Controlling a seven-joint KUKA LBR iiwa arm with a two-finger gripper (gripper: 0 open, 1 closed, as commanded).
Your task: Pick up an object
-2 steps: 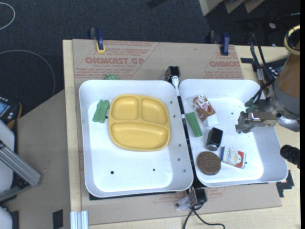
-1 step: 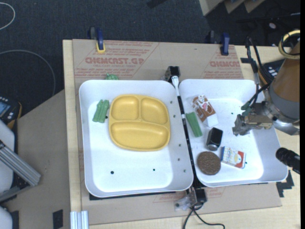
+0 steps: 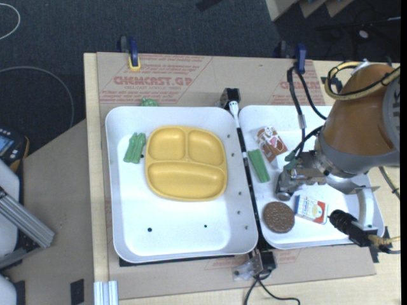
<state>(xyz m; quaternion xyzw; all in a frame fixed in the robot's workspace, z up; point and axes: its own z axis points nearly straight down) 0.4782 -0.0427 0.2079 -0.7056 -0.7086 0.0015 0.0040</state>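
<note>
— From where does my camera look?
— I see from above, at a slant, both bins (image 3: 121,170) whole, the arm (image 3: 362,119) entering from the right.

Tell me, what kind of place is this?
Probably a robotics lab or test bench. A grey-and-orange robot arm reaches over two white bins clamped to a board, holding toy-like props such as a yellow divided plate and a brown cookie. Loose cables run around them.
</note>
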